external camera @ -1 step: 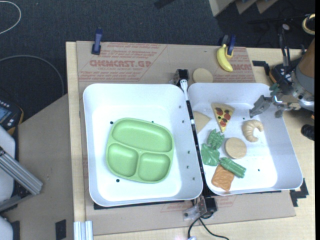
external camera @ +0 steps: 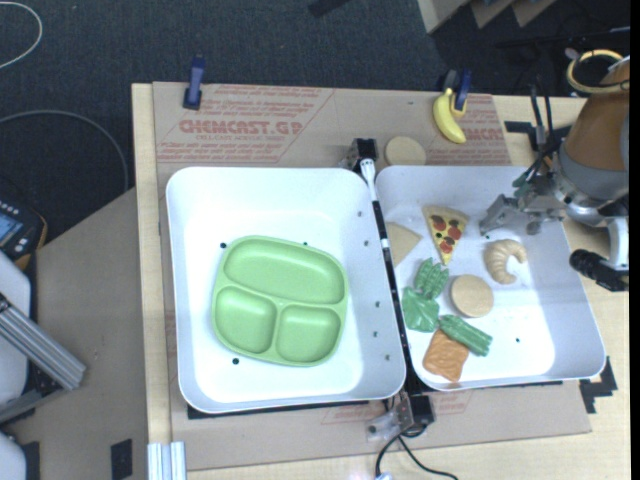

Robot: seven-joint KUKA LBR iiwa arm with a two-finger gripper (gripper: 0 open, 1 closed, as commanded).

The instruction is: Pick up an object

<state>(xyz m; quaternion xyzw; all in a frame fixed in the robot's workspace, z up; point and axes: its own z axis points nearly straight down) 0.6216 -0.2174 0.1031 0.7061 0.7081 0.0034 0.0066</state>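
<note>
My gripper [external camera: 510,214] above right white bin [external camera: 560,353], jaw state unclear. Tan plastic croissant [external camera: 505,259] just below: light, rigid, slick; pinch across narrow middle.

I see my grey claw [external camera: 508,215] just above a tan croissant [external camera: 505,260]. Left of the claw lies a yellow pizza slice [external camera: 445,232] dotted red. Far left, a pale green tray [external camera: 279,300] sits in a white bin [external camera: 190,298]. Above the claw, a yellow banana [external camera: 449,118].
</note>
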